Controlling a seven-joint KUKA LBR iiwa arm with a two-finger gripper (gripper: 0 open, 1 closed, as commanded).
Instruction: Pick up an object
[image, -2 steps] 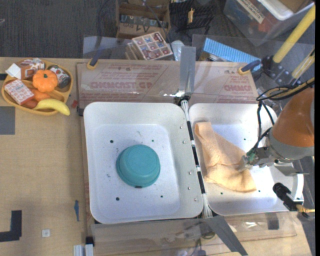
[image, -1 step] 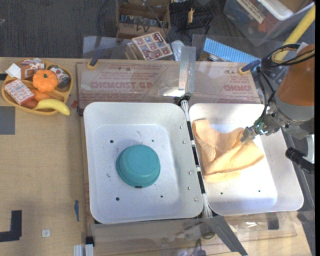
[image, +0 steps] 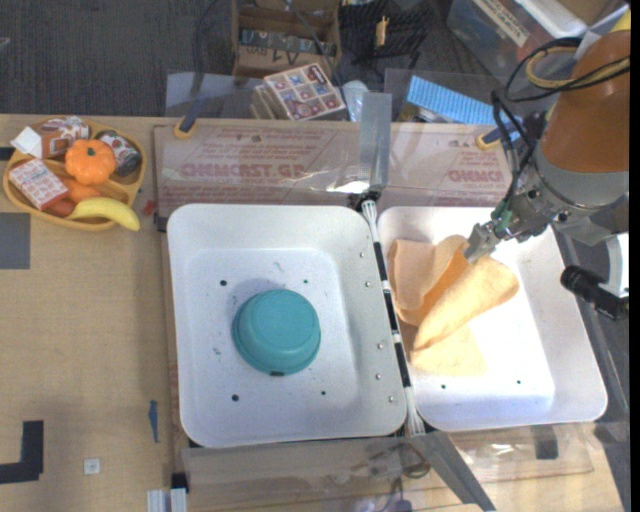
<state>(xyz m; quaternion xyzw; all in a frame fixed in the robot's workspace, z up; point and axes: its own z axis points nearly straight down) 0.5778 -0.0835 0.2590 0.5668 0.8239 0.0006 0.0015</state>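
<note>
The jaws (image: 480, 243) pinch the upper edge of an orange cloth (image: 455, 300) in the right bin (image: 575, 400); a teal bowl (image: 278, 331) sits upside down in the left bin (image: 200, 260).

The arm (image: 590, 120) has a broad orange band on its upper section, with a rounded grey housing directly beneath it. Black cables loop in arcs along the orange section and run down past the grey housing; one cable near the top shows a yellowish sheath. The tool (image: 487, 240) is a slim assembly of grey and silver metal with a small green part at its base, narrowing to a dark tip.
</note>
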